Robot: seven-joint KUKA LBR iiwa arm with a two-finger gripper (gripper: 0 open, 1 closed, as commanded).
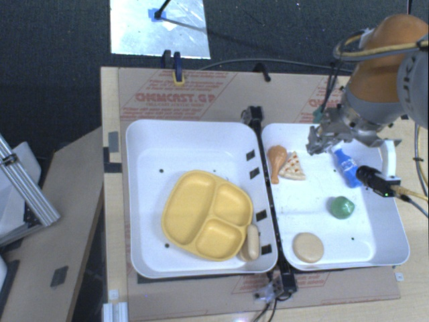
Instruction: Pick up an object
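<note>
While the gripper (320,141) hovers at the right bin's (375,250) twelve o'clock, nothing visibly held and its opening hard to judge, the reach seems underway; next, descend onto the pizza slice (292,168) at seven o'clock.

A yellow divided tray (206,215) is seen in the left bin (144,180). At right, the claw (320,141) is hung above the right bin (385,230), near a pizza slice (292,168) and blue object (346,167).

Two white bins (201,129) side by side, reflective sheet (159,17) behind, aluminium rail (27,186) at left
</note>
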